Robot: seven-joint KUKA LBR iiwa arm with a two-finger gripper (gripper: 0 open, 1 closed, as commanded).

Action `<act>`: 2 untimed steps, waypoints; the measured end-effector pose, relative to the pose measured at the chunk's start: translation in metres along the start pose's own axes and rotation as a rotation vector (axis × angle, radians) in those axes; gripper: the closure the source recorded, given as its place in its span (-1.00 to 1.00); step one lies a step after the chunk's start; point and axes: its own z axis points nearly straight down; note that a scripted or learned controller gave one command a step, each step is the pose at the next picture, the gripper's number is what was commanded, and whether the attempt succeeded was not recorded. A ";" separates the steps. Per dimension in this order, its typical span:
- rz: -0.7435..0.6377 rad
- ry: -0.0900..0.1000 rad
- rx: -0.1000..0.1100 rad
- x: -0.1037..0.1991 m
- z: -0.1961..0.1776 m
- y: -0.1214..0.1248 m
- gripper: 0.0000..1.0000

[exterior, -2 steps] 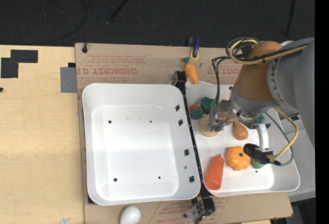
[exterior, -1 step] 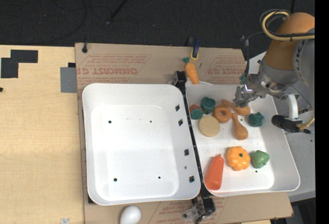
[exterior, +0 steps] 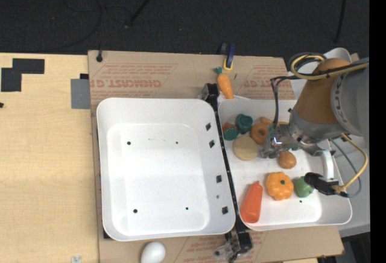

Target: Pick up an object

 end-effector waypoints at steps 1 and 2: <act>0.001 0.000 -0.003 0.004 -0.003 -0.057 1.00; 0.002 0.000 -0.004 0.019 -0.058 -0.084 1.00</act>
